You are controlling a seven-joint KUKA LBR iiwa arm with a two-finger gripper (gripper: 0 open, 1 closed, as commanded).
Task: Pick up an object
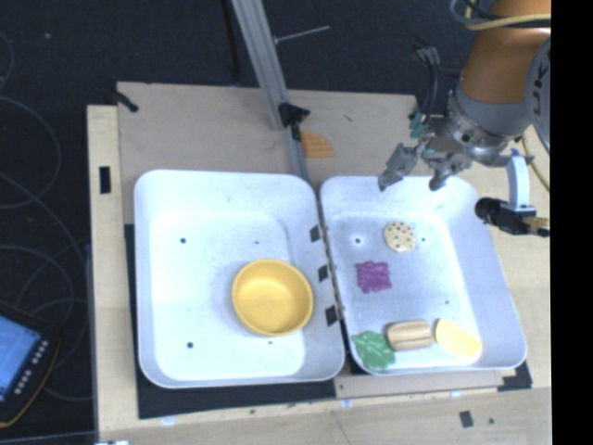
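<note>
Pale wooden bench (208, 128) carrying two white bins, arm poised over the right one

Reaching in from the right, the grey arm (500, 63) angles down so its gripper (413, 176) hangs above the far rim of the right bin (482, 248), fingers spread apart and gripping nothing. Below it lie a speckled cookie (399, 236) and a purple piece (373, 275) with bare floor around them; a green leaf (373, 349), tan roll (409, 334) and yellow piece (458, 338) crowd the near wall. A yellow bowl (271, 296) sits in the left bin (176, 248)

Glossy yellow plastic bowl (271, 296), smooth white plastic bins (167, 248), pale wood bench (199, 123)
</note>
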